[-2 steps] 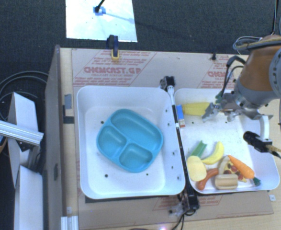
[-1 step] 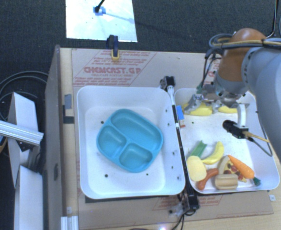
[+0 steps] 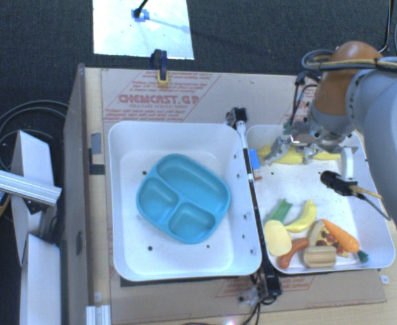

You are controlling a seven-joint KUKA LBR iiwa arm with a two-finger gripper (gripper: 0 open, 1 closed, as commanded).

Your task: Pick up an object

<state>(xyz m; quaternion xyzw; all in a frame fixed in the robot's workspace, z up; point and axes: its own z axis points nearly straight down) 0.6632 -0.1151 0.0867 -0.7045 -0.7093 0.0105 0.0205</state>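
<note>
Toy food (image 3: 313, 239) sits piled at 5 o'clock in the right bin (image 3: 381, 252), we see. Up at 1 o'clock our gripper (image 3: 294, 149) hangs over a yellow thing (image 3: 289, 158); we cannot tell if it grips.

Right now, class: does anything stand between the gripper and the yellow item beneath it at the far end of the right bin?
Nothing visible does. The gripper hangs directly over the yellow item, with no other object between them. The remaining toy food lies clustered at the near end of the right bin.
</note>
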